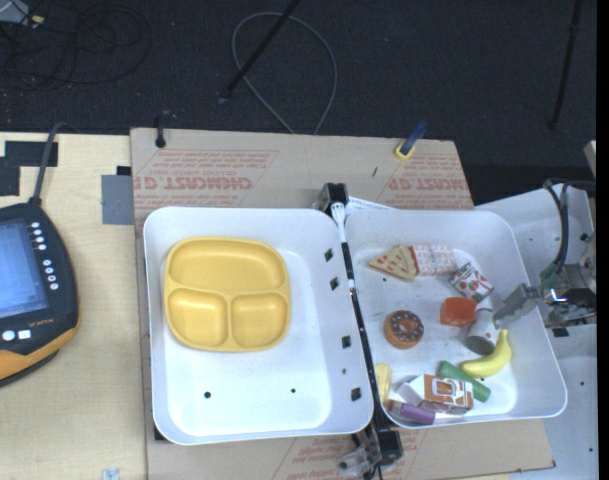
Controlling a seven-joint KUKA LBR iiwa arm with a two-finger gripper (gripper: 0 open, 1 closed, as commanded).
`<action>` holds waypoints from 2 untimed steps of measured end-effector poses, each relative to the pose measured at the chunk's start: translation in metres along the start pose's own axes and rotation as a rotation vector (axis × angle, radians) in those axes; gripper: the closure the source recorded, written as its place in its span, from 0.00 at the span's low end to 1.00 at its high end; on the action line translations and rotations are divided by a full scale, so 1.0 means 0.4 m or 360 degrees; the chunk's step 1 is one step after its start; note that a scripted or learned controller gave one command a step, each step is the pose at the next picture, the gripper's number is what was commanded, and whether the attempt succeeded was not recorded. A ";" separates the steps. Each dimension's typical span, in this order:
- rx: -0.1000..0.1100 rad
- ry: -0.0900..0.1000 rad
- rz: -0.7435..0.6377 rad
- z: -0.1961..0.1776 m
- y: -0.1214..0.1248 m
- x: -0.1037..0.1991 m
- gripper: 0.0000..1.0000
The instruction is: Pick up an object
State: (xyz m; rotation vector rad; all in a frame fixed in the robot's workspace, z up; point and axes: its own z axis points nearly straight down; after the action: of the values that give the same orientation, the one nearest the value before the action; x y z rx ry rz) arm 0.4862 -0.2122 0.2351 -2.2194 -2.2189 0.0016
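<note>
Reaching in from the right, the gripper (pixel 487 320) sits low over the right bin (pixel 529 268), its tip just beside the red block (pixel 458 312) and the upper end of the banana (pixel 489 359); whether it is spread or pinched I cannot tell, and nothing shows clearly caught in it. That right bin holds all the loose things. A chocolate donut (pixel 403 328) lies near the middle, left of the red block. Above them are a pizza slice (pixel 393 263), a pink-and-white packet (pixel 434 258) touching it, and a small red-and-white carton (pixel 470 282). Along the near edge lie a small juice box (pixel 447 392), a green piece (pixel 464 380) beside the banana, a purple piece (pixel 412 411) and a yellow piece (pixel 383 379) against the left wall.

The left bin (pixel 184 388) carries a yellow divided plate (pixel 227 293) in its upper half. Both bins rest on a cardboard sheet (pixel 284 173) on the surface (pixel 94 388). A handheld control pendant (pixel 19 283) lies at the far left.
</note>
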 end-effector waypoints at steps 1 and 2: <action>0.0004 0.0001 -0.0005 0.336 -0.027 0.068 0.00; 0.0001 0.0001 0.0007 0.298 -0.026 0.060 1.00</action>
State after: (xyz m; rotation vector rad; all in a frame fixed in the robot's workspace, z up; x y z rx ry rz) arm 0.4753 -0.1882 0.1160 -2.2235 -2.2134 0.0016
